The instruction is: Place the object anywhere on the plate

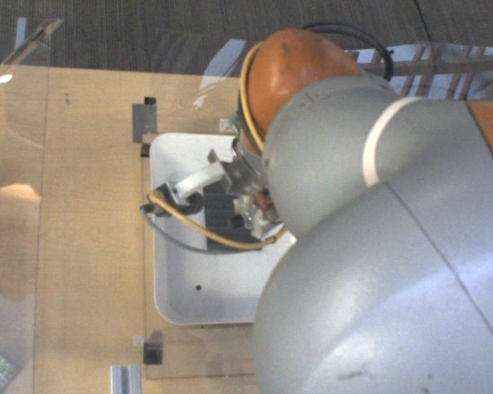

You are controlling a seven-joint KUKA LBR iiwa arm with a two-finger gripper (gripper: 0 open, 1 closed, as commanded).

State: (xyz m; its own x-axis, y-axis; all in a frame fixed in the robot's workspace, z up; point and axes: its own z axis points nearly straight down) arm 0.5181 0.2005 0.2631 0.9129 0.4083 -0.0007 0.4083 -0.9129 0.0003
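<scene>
The claw (219,209) is seen low over the white bin (181,302), hung from the grey arm (378,220), whose bulk lies to the right of it and below it. The orange band (292,64) is seen above and to the right of the claw, just behind the wrist. Whether the claw is apart, together or clamped on anything cannot be told, since its dark body is viewed from above and is partly covered by the arm. A yellow cable (181,216) is looped out to the left of the claw and curves back beneath it, across the bin floor. A white elongated piece (199,180) is set just up and to the left of the claw, tilted and touching the dark parts; whether it is the task's object or a part of the claw cannot be told. A small dark speck (199,286) is seen on the bin floor below the claw, apart from it. Black brackets (148,121) are fixed to the wooden bench (66,220) beyond the bin's corners, well to the left of the claw.
</scene>
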